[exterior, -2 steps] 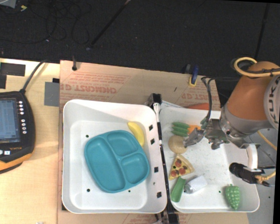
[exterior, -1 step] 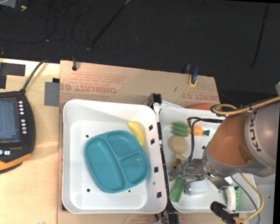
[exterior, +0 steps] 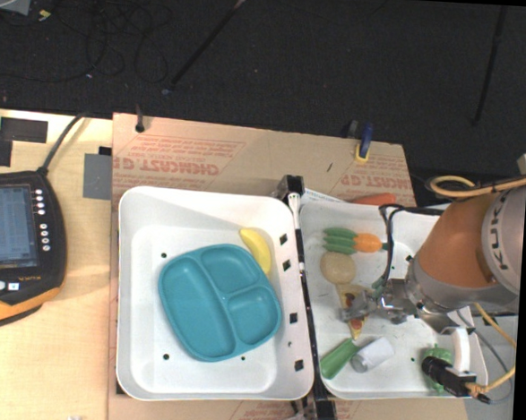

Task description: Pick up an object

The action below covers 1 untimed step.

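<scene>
Carrot point(exterior: 354, 241) in right bin point(exterior: 412, 387)

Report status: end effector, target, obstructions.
End effector low in right bin, over small items; grip state unclear. Nothing seen held. Green cylinder, white cylinder, tan ball close by.

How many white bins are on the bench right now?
2: the left bin holds the teal plate; the right bin sits beside it, under the arm.

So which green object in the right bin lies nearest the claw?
The green cylinder beside the white object, just below the claw; the carrot's green top lies farther.
</scene>
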Each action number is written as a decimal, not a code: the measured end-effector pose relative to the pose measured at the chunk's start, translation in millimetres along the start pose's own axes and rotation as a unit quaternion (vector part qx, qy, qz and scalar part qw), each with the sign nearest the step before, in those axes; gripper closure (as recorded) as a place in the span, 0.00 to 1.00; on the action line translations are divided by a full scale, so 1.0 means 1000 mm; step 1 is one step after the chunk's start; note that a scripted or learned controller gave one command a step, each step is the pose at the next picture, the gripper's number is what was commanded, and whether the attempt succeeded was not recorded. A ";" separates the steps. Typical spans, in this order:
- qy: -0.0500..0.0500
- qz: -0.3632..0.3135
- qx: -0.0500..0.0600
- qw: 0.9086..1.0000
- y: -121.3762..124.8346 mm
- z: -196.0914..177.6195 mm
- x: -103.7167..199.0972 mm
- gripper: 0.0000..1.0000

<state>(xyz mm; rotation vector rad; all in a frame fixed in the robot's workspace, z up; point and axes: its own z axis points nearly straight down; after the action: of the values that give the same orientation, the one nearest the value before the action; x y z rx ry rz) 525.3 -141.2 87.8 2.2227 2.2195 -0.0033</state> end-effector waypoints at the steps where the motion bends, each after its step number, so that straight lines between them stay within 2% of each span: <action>1: 0.002 0.003 0.002 1.000 -0.001 -0.010 0.000 1.00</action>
<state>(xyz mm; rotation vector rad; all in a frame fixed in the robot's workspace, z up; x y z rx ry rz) 523.9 -140.9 97.7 2.2328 2.2163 -0.0031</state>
